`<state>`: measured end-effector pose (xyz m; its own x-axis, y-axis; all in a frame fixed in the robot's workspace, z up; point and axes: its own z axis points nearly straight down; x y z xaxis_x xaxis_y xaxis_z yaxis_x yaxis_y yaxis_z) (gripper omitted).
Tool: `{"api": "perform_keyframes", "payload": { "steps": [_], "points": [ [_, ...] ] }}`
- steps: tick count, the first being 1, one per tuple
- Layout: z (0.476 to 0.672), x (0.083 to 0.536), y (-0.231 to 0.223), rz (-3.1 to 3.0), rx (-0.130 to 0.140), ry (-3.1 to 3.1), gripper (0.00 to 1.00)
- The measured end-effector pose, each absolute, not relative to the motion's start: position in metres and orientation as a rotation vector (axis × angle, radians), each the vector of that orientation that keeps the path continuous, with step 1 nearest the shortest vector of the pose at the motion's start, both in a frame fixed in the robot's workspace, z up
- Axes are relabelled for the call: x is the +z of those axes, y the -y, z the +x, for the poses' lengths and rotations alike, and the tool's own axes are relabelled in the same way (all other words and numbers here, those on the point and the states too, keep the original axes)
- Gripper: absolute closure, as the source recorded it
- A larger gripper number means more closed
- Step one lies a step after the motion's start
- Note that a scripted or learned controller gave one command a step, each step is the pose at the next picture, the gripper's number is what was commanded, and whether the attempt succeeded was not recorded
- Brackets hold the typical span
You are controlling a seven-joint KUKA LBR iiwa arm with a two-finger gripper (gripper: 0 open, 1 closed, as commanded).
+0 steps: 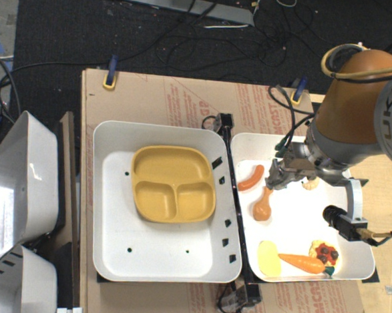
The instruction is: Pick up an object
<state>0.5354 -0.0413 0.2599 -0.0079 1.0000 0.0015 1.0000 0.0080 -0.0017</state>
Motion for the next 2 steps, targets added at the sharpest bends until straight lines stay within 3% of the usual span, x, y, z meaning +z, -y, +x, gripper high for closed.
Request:
{"api": "perform_keyframes", "payload": {
  "steps": [2],
  "points": [
    [0.509, 0.247, -0.06, -2.211, 0.002, 2.228, 1.0]
  ]
}}
